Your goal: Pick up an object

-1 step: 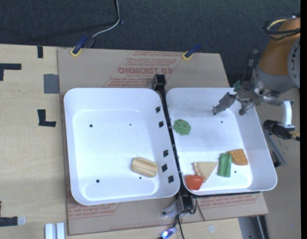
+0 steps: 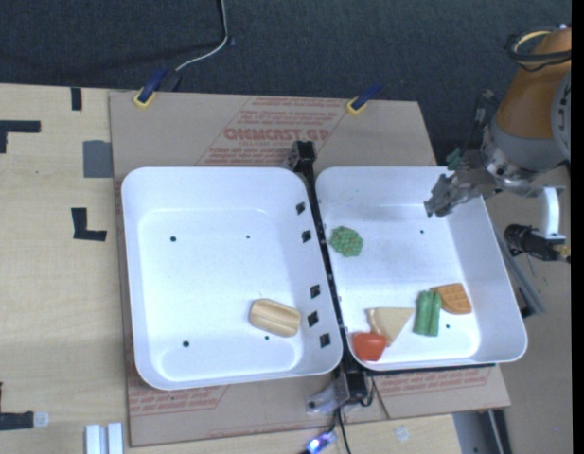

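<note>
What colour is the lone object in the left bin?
Light tan, like a bread roll; the camera view shows it clearly.

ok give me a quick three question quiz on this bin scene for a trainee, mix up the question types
1. True or false: the bread roll lies in the left bin.
2. Multiple choice: which item sits nearest the divider, apart from the cluster at the front of the right bin? A) green broccoli piece B) orange waffle piece C) green stick
3. Fill in: the end effector is over the right bin's ____ right corner (far/near).

Key:
1. True
2. A
3. far
</note>
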Motion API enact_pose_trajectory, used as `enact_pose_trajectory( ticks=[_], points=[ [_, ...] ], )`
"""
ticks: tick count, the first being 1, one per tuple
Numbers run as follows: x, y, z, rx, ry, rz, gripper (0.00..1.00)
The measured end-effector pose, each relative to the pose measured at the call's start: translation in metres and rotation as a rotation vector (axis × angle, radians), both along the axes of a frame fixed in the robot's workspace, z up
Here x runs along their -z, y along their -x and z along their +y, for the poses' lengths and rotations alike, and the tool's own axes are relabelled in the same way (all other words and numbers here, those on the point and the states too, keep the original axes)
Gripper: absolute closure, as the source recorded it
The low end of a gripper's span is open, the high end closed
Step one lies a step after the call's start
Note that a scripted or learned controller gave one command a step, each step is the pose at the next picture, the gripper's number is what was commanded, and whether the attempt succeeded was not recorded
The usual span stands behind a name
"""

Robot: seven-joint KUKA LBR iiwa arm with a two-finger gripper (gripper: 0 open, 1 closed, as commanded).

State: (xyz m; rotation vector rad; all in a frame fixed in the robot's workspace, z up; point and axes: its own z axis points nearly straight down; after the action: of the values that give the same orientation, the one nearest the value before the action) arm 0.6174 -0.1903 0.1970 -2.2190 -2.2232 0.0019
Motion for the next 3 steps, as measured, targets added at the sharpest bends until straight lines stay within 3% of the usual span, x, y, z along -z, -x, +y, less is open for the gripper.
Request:
enact_pose_trajectory(
  ticks=[1, 2, 3],
  points=[
    [0.057, -0.031, 0.091, -0.008, -0.004, 0.003, 1.0],
    [0.01, -0.025, 0.242, -0.014, -0.006, -0.004, 1.0],
    [-0.018, -0.046, 0.312, -0.006, -0.003, -0.004, 1.0]
  ],
)
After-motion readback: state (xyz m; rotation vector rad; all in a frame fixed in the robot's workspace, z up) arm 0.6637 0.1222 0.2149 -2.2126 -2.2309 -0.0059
